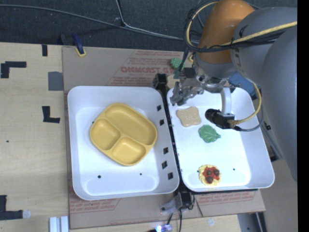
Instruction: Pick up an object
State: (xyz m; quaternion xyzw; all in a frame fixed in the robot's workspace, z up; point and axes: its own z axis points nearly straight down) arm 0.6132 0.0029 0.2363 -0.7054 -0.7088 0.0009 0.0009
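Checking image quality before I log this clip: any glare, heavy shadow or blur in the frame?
Camera view: lighting is even and soft; the yellow tray casts only a faint shadow in the left bin; the orange band carries a mild highlight; the arm's grey body at the right looms large and slightly soft; the toast, green leaf and small pizza read sharp enough.

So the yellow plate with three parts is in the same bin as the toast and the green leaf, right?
Not quite. The camera view shows the yellow plate with three parts alone in the left bin. The toast and the green leaf lie in the right bin, along with a small pizza-like toy.
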